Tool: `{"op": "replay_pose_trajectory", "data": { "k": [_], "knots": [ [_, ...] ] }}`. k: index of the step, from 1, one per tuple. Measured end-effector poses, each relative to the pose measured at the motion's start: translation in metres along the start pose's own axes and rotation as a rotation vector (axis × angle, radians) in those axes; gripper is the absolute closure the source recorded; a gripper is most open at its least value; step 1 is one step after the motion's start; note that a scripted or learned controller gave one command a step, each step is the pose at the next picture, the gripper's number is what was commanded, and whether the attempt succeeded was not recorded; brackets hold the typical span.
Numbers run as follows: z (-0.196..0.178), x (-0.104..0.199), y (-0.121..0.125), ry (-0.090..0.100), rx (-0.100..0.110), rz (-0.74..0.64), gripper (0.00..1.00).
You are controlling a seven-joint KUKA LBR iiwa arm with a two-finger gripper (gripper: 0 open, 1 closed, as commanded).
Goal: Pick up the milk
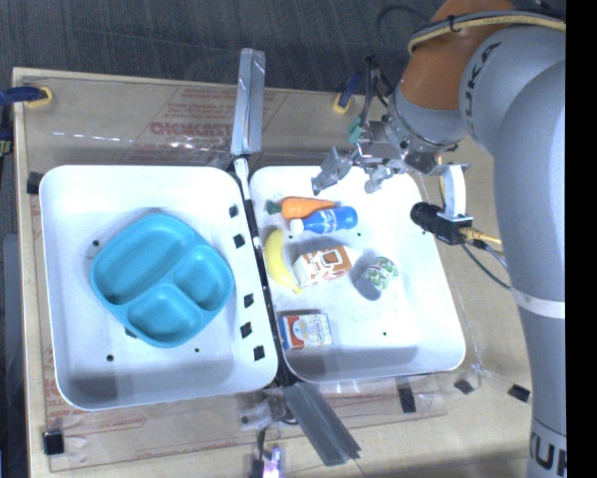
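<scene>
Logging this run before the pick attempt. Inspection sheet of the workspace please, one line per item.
Surface: two white bins side by side; left bin, right bin, on a bench.
Job's things: milk carton lies in the right bin, beside the banana.
Clutter: blue divided tray in the left bin; carrot, blue bottle, round greenish object and small boxed carton in the right bin.
Grippers: gripper above the right bin's far edge, fingers spread, nothing between them.
Cables: cable runs off the wrist.
Surroundings: blue clamps at the bench corners; dark floor.
</scene>
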State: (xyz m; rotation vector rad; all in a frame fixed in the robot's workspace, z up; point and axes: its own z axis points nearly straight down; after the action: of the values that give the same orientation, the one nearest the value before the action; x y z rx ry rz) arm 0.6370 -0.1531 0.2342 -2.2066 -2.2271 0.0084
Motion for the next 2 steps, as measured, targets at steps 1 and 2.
{"op": "replay_pose_trajectory", "data": {
  "k": [1,2],
  "knots": [
    [0.126,-0.004,-0.035,-0.001,-0.008,0.266,0.00],
    [0.147,-0.001,-0.088,0.001,0.000,0.121,0.00]
  ]
}}
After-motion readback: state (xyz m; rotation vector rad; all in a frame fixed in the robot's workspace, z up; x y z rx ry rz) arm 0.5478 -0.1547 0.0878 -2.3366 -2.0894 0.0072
